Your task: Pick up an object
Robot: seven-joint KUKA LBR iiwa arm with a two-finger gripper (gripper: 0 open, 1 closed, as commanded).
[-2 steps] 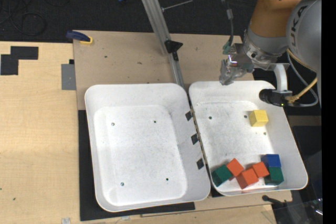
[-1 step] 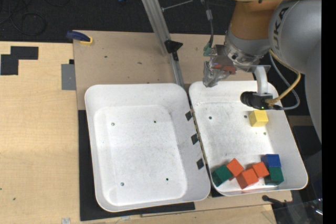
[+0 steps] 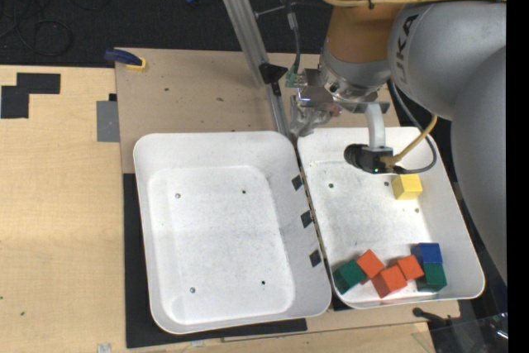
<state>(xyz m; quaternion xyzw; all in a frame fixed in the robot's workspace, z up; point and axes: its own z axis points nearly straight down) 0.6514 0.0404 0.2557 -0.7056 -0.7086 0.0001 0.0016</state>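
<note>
Several small blocks lie in the right bin. A yellow cube sits alone near the bin's right wall. At the front edge, orange blocks, a green block and a blue block are packed close together. My gripper hangs over the bin's back left corner, well away from every block. The wrist housing hides much of it.
The left bin stands beside the right one, with black clips along the shared wall. A slanted aluminium rail rises just behind the gripper. A black wrist part with a cable hangs near the yellow cube.
</note>
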